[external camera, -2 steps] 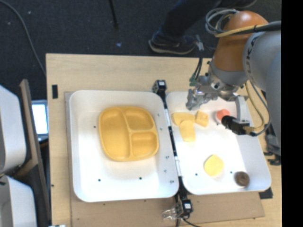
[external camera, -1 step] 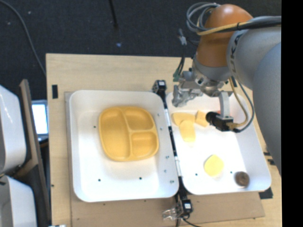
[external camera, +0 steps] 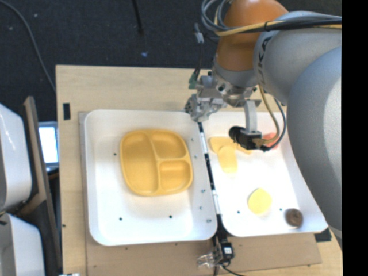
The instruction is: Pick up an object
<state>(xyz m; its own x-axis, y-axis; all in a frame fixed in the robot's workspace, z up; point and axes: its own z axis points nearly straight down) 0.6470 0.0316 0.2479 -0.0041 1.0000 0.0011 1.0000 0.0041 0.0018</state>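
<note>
My gripper (external camera: 198,107) hangs over the back end of the ridge where the two bins meet, below the orange band of the arm. In the right bin (external camera: 276,171) lie pale yellow pieces (external camera: 223,152) close below and to the right of the gripper. A round yellow object (external camera: 259,200) sits nearer the front. A small brown object (external camera: 294,217) rests in the front right corner. I see nothing held under the gripper.
A yellow divided plate (external camera: 156,161) lies in the middle of the left bin (external camera: 103,211). A black and red cable fitting (external camera: 248,137) dangles from the arm over the right bin. The arm's grey body covers the right bin's far right side.
</note>
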